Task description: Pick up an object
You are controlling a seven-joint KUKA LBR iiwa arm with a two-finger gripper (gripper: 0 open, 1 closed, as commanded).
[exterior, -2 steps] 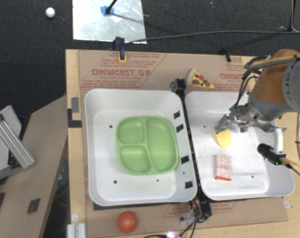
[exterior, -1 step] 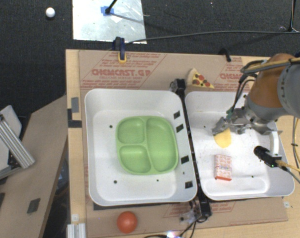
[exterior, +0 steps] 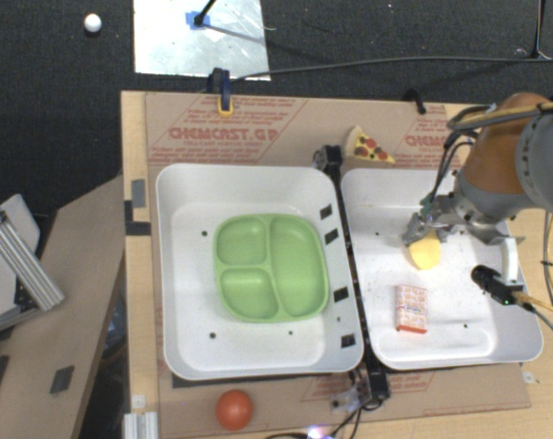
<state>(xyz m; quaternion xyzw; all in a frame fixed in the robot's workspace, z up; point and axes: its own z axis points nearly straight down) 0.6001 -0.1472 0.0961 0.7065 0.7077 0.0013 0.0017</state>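
Two white bins are seen on the worktop (exterior: 139,135). L bin (exterior: 180,337): 1 green tray (exterior: 270,267). R bin (exterior: 509,337): 1 yellow block (exterior: 425,253), 1 red-white packet (exterior: 411,308). Tool (exterior: 422,230) is positioned touching the yellow block; tool opening cannot be told.

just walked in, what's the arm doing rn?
The KUKA arm reaches into the right bin, its claw down at a yellow object. Whether it has a grip is unclear. A small pink-and-white packet lies nearer the bin's front. The left bin holds a green divided tray. An orange ball sits outside the bins.
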